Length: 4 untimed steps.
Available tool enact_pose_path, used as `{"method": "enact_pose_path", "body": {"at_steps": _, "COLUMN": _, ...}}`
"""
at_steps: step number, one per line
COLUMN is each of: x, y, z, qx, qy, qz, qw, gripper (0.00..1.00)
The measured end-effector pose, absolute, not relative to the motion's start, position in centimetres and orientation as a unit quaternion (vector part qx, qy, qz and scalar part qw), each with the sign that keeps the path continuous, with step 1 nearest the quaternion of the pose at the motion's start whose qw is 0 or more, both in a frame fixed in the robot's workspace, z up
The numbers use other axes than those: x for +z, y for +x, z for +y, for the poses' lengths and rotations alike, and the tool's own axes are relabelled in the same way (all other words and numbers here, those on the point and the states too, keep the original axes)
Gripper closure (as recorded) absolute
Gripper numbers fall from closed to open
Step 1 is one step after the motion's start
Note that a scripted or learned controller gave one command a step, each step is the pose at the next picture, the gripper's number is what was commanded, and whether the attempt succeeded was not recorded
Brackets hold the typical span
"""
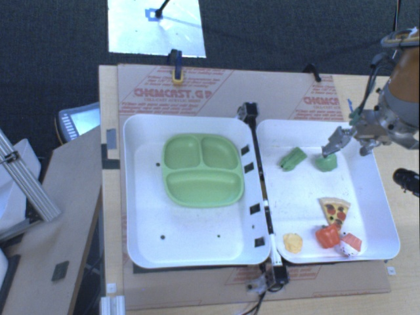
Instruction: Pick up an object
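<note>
The right bin (374, 176) holds several small toy foods. A green round piece (326, 163) lies near the bin's far side, with a green oblong piece (293, 158) to its left. Nearer the front are a pizza slice (335, 210), a red piece (327, 236), a white and red piece (350, 243) and a yellow piece (293, 243). My gripper (348, 147) hangs over the far right of this bin, open, with nothing between its fingers. Its left fingertip (330, 149) is just above the green round piece.
The left bin (141, 241) holds a light green divided plate (202, 170). A black divider with clips (257, 176) runs between the two bins. A cardboard sheet (177, 90) lies under both bins.
</note>
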<state>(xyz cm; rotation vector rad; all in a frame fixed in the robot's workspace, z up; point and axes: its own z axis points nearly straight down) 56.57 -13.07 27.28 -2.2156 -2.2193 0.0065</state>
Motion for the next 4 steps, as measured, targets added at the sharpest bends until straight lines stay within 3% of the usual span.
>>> {"method": "enact_pose_path", "body": {"at_steps": 1, "x": 27.7, "y": 56.7, "z": -13.1, "qx": -0.0005, "qy": -0.706, "qz": -0.708, "qw": -0.001, "gripper": 0.00}}
{"method": "enact_pose_path", "body": {"at_steps": 4, "x": 12.7, "y": 55.4, "z": -13.6, "qx": 0.0007, "qy": -0.707, "qz": -0.708, "qw": 0.001, "gripper": 0.00}}
